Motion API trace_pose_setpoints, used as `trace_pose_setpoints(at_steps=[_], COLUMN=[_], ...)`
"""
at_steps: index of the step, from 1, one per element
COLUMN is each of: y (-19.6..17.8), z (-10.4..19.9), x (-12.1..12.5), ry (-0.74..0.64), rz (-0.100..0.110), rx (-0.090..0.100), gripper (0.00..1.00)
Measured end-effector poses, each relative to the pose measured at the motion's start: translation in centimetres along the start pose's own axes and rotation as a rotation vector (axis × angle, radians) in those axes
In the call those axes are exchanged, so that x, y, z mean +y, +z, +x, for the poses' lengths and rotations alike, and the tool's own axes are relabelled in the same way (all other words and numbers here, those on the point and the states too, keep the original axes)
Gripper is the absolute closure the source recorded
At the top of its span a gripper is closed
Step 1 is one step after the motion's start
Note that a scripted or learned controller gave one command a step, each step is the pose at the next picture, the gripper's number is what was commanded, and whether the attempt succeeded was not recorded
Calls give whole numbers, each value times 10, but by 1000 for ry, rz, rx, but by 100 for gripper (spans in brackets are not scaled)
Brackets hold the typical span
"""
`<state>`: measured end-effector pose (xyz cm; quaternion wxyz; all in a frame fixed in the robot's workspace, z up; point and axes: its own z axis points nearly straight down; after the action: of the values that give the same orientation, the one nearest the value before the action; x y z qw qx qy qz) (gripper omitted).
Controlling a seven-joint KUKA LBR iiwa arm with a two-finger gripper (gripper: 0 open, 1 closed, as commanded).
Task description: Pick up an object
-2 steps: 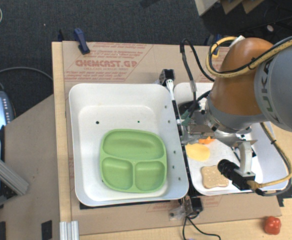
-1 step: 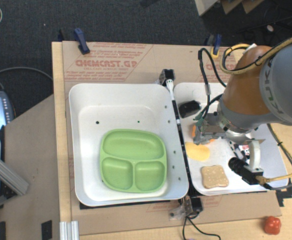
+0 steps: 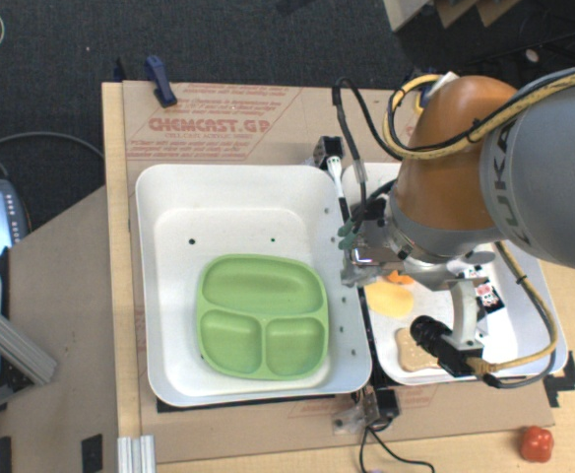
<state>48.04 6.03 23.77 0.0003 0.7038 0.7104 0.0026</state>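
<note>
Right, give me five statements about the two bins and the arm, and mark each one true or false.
1. A green divided tray lies in the left bin. True.
2. The green divided tray has three compartments. True.
3. The arm hangs over the left bin. False: it is over the right bin.
4. A yellow object lies in the right bin beside the arm. True.
5. The red object sits inside the right bin. False: it rests on the bench outside the bins, near the lower right corner.
</note>
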Motion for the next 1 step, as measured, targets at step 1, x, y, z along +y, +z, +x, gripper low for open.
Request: trace_pose_setpoints(at_steps=[1], y=[56], z=[-23], x=[23], ry=[12], rz=[10], rx=[-4], gripper=[100])
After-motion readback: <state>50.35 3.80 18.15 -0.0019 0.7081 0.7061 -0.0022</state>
